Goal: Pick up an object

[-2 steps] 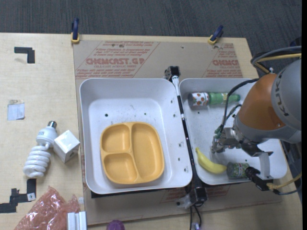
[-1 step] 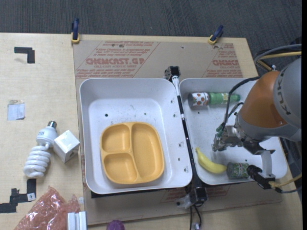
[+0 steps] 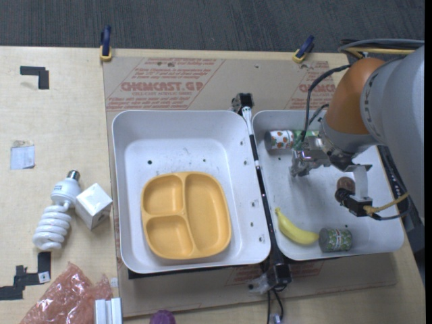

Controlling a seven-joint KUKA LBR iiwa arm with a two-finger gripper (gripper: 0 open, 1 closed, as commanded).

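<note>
In the right bin (image 3: 378, 248), a yellow banana (image 3: 295, 229) lies near the front edge with a small green-labelled can (image 3: 335, 240) on its side just to its right. A white can with red dots (image 3: 282, 139) lies at the bin's back left corner. My gripper (image 3: 299, 165) points down into the bin a little to the front and right of that dotted can, and nothing shows between its tips. The grey arm with its orange band (image 3: 351, 106) hides the back right part of the bin.
The left bin (image 3: 128, 147) holds a yellow three-part plate (image 3: 185, 214). On the bench to the left lie a spiral light bulb (image 3: 54, 214), a white cube (image 3: 93, 204) and a red mesh bag (image 3: 67, 295). A black cable fitting (image 3: 351, 198) hangs by the arm.
</note>
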